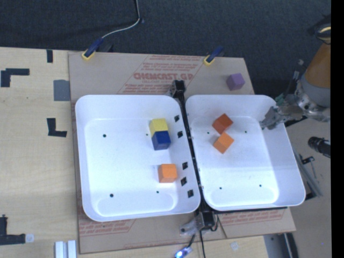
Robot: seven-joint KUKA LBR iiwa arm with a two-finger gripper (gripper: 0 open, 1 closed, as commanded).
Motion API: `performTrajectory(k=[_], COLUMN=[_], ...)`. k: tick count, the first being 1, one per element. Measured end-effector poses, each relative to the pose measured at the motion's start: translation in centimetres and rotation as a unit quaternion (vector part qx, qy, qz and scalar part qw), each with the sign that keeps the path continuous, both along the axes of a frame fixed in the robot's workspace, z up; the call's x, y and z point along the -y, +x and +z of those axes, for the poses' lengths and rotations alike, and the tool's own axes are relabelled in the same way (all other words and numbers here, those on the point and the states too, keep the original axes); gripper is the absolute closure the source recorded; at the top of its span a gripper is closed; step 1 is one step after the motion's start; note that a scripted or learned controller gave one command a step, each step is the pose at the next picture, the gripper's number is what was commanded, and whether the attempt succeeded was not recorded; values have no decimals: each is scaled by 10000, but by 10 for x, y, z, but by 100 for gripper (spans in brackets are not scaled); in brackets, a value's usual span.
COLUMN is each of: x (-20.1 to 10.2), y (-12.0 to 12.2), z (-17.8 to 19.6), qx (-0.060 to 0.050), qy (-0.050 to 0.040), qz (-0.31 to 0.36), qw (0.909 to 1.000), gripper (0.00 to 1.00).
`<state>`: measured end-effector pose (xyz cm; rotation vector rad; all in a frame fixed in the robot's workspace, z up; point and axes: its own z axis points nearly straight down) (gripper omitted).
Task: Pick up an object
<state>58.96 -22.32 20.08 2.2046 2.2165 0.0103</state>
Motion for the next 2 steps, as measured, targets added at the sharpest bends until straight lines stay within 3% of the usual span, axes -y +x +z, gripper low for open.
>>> performTrajectory(k=[1, 2], x=[0, -14], y=[-81, 11], z=[-76, 202], qx=[-140, 22], qy=[50, -8], qz=[-44, 0], qw=[9999, 10000], gripper=[100, 100])
